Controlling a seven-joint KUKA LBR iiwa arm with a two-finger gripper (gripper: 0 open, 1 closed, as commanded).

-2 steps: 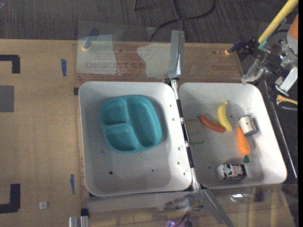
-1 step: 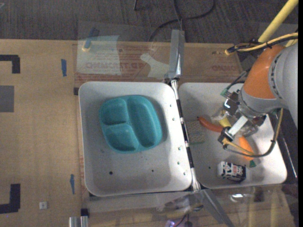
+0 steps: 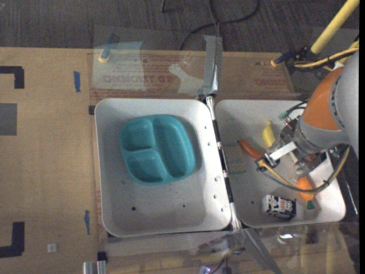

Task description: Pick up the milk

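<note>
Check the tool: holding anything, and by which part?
Nothing visibly held. The tool hangs over the right bin; the milk carton lies apart on the bin floor.

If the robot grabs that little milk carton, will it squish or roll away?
The milk carton looks boxy with flat sides, so it probably won't roll. It seems to lie on its side in the right bin, so it likely slides if nudged. It looks like a small carton, so a hard squeeze might dent it.

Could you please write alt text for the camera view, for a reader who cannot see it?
A grey-and-orange robot arm hangs over the right bin, above and right of a small milk carton lying near its front edge. The left bin holds a teal divided plate.
</note>
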